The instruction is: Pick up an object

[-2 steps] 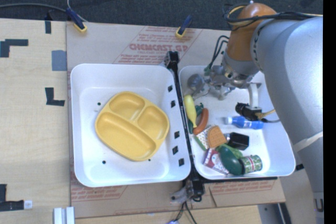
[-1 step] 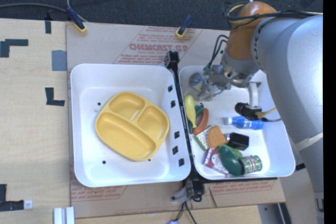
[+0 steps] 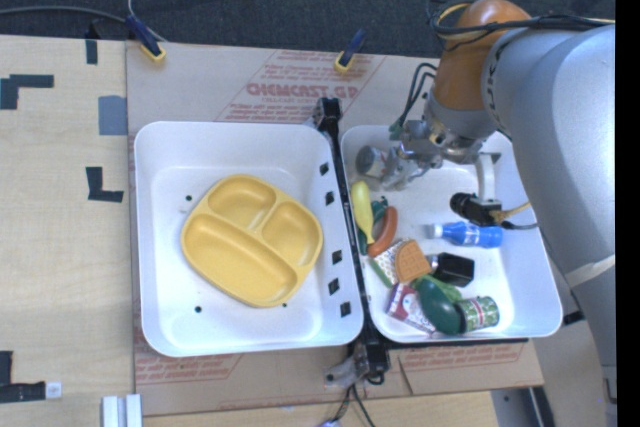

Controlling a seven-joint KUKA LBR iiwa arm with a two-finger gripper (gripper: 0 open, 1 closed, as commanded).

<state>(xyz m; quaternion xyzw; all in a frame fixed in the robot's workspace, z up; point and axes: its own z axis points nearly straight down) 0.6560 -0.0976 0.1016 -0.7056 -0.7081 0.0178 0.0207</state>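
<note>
We look down on two shallow white bins set side by side on a cardboard sheet; the arm (image 3: 540, 85), grey with an orange band, reaches in from the right and ends in the claw (image 3: 398, 165), which sits low over the far inner corner of the right bin (image 3: 545, 300); we cannot tell how far the claw stands open, nor whether it has hold of anything, since its tip is lost in metal clutter; just beside the claw on its left lies a small grey cylinder (image 3: 366, 160); just below the claw, toward the near edge, we see a yellow banana (image 3: 361, 207) along the bin's inner wall, with a green piece (image 3: 379, 214) and an orange-red sausage-like piece (image 3: 384, 229) touching it; further below the claw lie a round waffle-like biscuit (image 3: 411, 261), a dark green avocado-like piece (image 3: 438, 304) and a small can (image 3: 480, 313); to the claw's right and slightly below rest a blue bottle (image 3: 470, 235) and a black block (image 3: 455, 267); well apart on the claw's left, the left bin (image 3: 160, 315) holds a yellow divided plate (image 3: 252, 239), lying flat.
</note>
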